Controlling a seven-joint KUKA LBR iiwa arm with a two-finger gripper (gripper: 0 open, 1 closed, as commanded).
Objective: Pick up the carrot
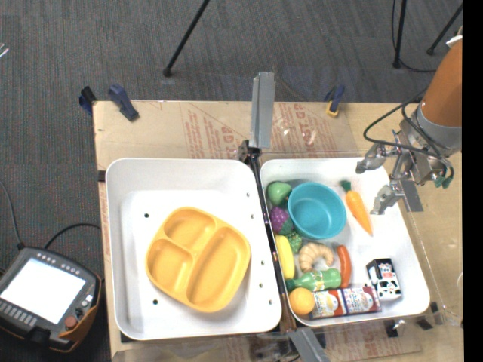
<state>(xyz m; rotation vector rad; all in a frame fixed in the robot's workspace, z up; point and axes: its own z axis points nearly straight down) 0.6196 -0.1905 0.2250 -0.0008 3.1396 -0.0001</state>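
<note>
Carrot (pixel 358 210): orange plastic toy, green top, lying aslant in the right white bin (pixel 413 266), just beside the teal plastic bowl (pixel 316 210). My gripper (pixel 379 181): hovering just above and right of it, fingers spread, holding nothing. Step, as I judge: approach. Next: align over carrot, descend, close.

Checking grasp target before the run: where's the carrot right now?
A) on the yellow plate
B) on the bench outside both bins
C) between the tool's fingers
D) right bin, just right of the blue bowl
D: the carrot lies in the right bin beside the blue bowl, with the tool above it.
</note>
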